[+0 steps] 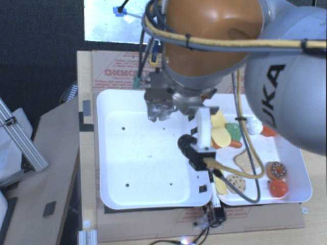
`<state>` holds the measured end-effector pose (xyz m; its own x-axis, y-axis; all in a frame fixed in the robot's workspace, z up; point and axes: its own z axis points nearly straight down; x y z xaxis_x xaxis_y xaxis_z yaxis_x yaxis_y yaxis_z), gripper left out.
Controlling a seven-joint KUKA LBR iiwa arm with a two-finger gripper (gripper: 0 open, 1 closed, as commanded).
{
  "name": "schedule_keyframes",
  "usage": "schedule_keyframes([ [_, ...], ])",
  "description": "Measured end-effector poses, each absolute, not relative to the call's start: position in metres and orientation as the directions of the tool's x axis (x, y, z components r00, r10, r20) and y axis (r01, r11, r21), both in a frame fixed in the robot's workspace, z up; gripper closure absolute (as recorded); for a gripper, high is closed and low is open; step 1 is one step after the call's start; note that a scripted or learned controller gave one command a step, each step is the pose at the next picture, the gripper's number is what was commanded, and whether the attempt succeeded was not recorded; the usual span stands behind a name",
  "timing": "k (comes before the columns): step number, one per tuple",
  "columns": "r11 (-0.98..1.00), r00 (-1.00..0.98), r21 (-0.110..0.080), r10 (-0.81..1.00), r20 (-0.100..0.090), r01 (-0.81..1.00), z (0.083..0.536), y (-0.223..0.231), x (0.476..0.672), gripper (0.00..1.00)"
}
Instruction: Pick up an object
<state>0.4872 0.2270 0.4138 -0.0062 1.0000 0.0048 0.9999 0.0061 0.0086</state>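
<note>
The big grey and orange robot arm (214,29) comes in from the right and covers the top of the frame. It hides the top part of both bins. Its grey metal gripper (159,111) hangs over the upper part of the left shallow white plastic bin (138,157), near the middle of the frame. I cannot tell if the gripper is spread or pressed together. Nothing can be seen in its grip.

The things to pick up are toy foods. They all lie in the right shallow white plastic bin (296,182), in the lower right of the frame, apart from the gripper.

There are three flat yellow toy pieces. Two of them (220,136) sit close together near the wall between the bins, and one is at the lower edge. Just beside the two lies one green toy (234,130), with one small orange piece (235,144) touching it. One white round toy (254,126) and one small red piece (269,132) sit right under the arm. Lower down are one flat tan toy slice (245,162), one round tan cookie with dark dots (236,182), one brown toy donut (277,170) and one red toy ball (279,188).

The two bins rest on one sheet of brown cardboard with red print (115,73). One shiny grey plate (110,14) lies at the upper left. One silver metal rail (20,142) leans at the left edge.
</note>
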Motion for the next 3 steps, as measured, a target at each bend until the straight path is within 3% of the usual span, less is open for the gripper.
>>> schedule_keyframes([
  [1,0.006,-0.006,0.011,1.000,0.004,1.000,0.486,0.234,0.535,1.00],
  [2,0.001,-0.002,-0.016,1.000,-0.006,1.000,0.329,0.234,0.500,1.00],
  [3,-0.001,0.001,0.012,1.000,0.004,1.000,0.415,0.234,0.562,1.00],
])
